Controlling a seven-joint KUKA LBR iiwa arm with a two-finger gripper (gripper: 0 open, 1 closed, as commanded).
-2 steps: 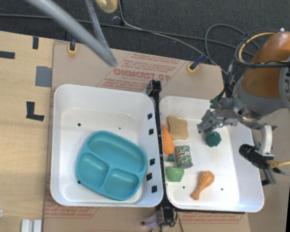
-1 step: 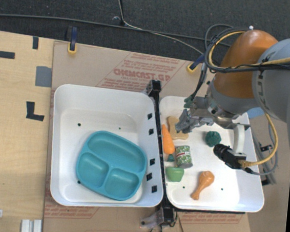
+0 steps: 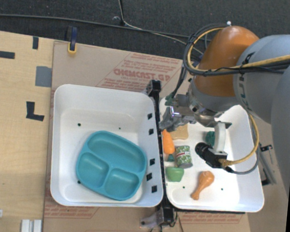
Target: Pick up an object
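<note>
The right bin kept bare floor along its right edge. The gripper hung at its upper left corner; whether it was spread could not be told. Below it, by the left wall, lay a smooth orange carrot, a green can and a drumstick.

Wooden bench bears cardboard sheet under two white bins.

Tool fingertips perhaps hidden by wrist.
</note>
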